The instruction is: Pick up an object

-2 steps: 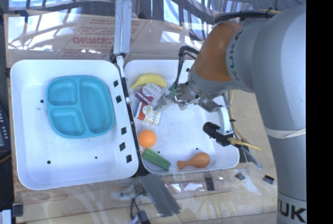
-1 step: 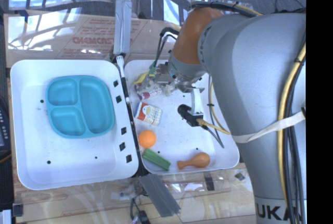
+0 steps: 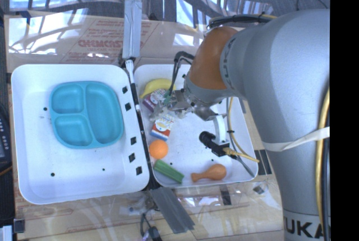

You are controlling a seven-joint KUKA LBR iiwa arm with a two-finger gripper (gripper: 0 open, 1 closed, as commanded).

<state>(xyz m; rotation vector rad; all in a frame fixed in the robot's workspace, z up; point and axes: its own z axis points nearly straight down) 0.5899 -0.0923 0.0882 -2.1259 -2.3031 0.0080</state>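
over the right white bin [image 3: 238, 178], centre of frame, the gripper [image 3: 168, 101] sits low among a yellow banana [image 3: 155, 86], purple packet [image 3: 151, 103] and small white carton [image 3: 161, 129]; its grip, i cannot tell. orange ball [image 3: 159, 149] lies lower.

Two white bins [image 3: 33, 178]; one blue divided plate [image 3: 87, 114]; one orange [image 3: 159, 149]; one banana [image 3: 157, 86].

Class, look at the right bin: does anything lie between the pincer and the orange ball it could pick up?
Yes. The pincer sits near the bin's top left, and a small carton lies between it and the orange ball, directly on that line.
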